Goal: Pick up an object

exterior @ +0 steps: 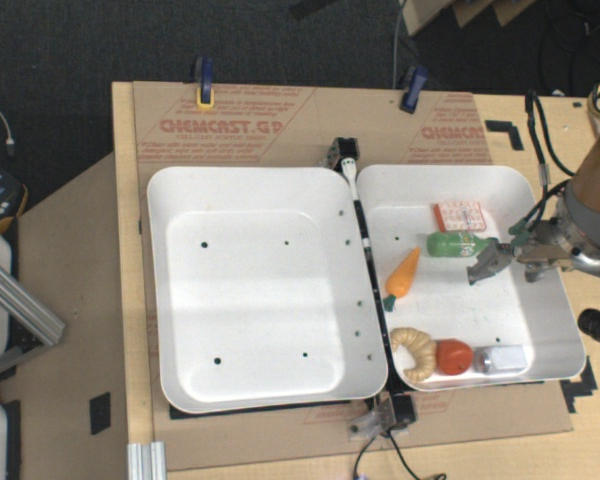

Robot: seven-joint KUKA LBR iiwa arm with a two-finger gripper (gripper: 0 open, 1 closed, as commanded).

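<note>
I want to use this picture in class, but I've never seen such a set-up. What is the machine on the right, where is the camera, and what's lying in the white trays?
The camera is fixed above a bench, looking down at a slant. The grey machine is a robot arm; its gripper hangs low over the right bin. I cannot tell whether it holds anything. That bin contains a green bottle, a pink patterned card, an orange carrot, a croissant-shaped toy, a red object and a small clear container. The left bin sits beside it on a cardboard sheet.
</note>
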